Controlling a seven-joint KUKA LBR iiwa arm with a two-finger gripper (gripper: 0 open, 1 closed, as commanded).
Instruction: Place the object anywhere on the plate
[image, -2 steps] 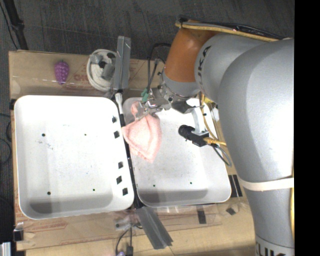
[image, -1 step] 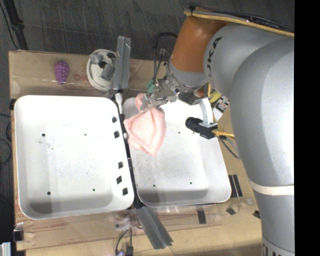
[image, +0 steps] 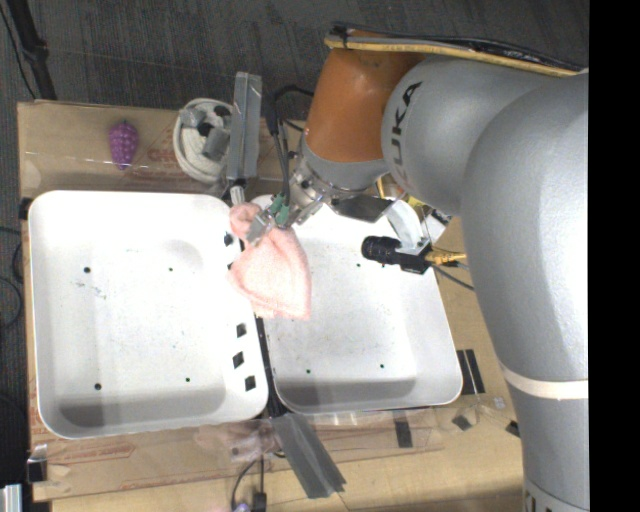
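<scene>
Gripper (image: 262, 226) pinches top of pink cloth (image: 274, 274), which hangs over the seam between left bin (image: 60, 300) and right bin (image: 400, 340).

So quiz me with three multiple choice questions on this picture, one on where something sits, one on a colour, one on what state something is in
1. Where is the small purple bumpy object?
A. On the bench beyond the left white bin
B. Inside the right white bin
C. Between the gripper's fingers

2. What colour is the soft crumpled cloth?
A. Green
B. Pink
C. Blue

3. What state is the cloth in?
A. Folded flat in the left bin
B. Hanging from the gripper over the seam between the bins
C. Draped over the coiled white cable

Answers: 1 A, it lies on the brown surface by the far edge. 2 B, pale pink. 3 B, its top is pinched at the fingers.
</scene>
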